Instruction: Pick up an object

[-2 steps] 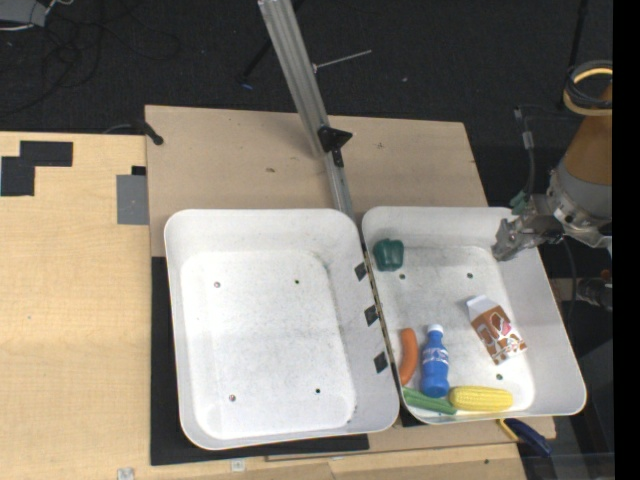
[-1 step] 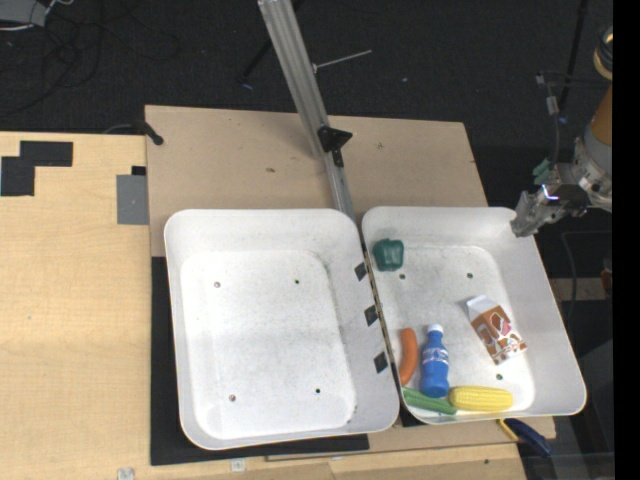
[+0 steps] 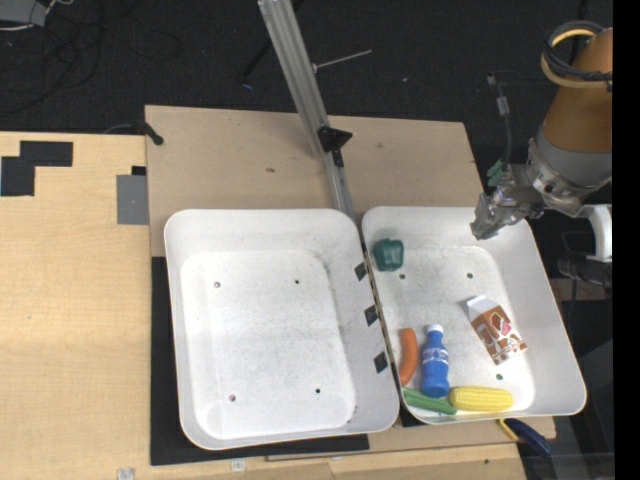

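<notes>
**The toys lie below and to the left of the gripper**

The gripper [image 3: 492, 220] hangs over the top right corner of the right bin [image 3: 540, 268]. I cannot tell if its fingers are spread or pressed together, because they look like one dark lump from here. Nothing can be seen between them, so it looks like the gripper is carrying nothing.

All the toys are in the right bin. The left bin [image 3: 200, 268] sits beside it on the worktop [image 3: 70, 298].

The closest toy to the gripper looks like the brown and white carton [image 3: 496, 330]. It lies below the gripper in the picture, a little way down the bin and near the right wall. It lies flat, and its long side runs on a slant, from upper left to lower right.

The green toy [image 3: 388, 254] is off to the left of the gripper, near the wall between the two bins. It is short and stubby, so it does not point any clear way.

The other toys are farther, at the bottom of the bin. The blue bottle [image 3: 434, 360] points its white cap up the picture. The orange carrot [image 3: 408, 355] lies just left of it, also running up and down. The yellow corn [image 3: 481, 399] lies sideways, left to right, and a green pod [image 3: 428, 402] rests beside it.

I think the carton would be the easiest reach: the arm would have to go down the picture and then lower.
</notes>
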